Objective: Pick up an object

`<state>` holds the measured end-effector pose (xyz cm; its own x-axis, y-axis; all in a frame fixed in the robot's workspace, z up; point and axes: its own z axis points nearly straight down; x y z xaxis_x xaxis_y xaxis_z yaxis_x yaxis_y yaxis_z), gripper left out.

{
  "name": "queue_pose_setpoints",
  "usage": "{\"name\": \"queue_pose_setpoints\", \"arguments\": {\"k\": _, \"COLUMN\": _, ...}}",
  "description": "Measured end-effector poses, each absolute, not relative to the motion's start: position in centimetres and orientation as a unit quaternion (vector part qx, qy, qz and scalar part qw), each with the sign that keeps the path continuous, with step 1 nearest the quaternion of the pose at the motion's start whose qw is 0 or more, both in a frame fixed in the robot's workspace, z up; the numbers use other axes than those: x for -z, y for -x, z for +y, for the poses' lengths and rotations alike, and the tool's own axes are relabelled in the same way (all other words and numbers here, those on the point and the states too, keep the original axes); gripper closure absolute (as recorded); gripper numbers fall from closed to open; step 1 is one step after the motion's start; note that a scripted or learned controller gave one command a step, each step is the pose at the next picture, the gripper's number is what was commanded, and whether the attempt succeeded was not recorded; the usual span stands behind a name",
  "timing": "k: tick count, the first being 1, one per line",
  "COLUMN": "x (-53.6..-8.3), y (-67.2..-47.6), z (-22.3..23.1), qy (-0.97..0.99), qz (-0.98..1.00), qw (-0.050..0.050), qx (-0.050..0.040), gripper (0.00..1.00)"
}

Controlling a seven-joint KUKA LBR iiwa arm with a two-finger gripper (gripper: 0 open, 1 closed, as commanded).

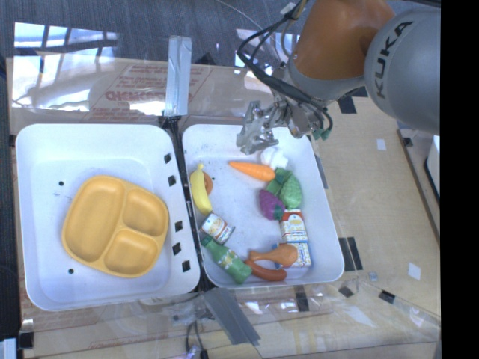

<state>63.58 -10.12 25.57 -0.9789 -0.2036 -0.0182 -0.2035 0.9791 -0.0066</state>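
- We see the end effector hanging over the far end of the right bin, its metal fingers pointing down toward the bin floor; we cannot tell if they are spread or closed, and nothing shows between them.
- Just below and slightly right of the end effector lies a carrot, its tip pointing left, with a small white object touching its upper right side.
- Further below and to the right, a green vegetable sits against a purple eggplant, and a small carton lies beyond them along the bin's right wall.
- Below and left of the end effector, a banana lies along the bin's left wall, with a small can a little further down.
- At the near end, well away from the end effector, a green bottle lies tilted, beside a chicken drumstick and a sausage.
- Far to the left of the end effector, the left bin holds a yellow divided plate.
- Both bins rest on the bench, and the grey arm with its orange band reaches in from the right, above the end effector.
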Motion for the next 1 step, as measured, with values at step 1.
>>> {"name": "queue_pose_setpoints", "arguments": {"k": 1, "x": -18.35, "y": -57.98, "z": -13.63, "qy": 0.284, "qz": 0.959, "qw": -0.001, "qx": -0.0004, "gripper": 1.00}}
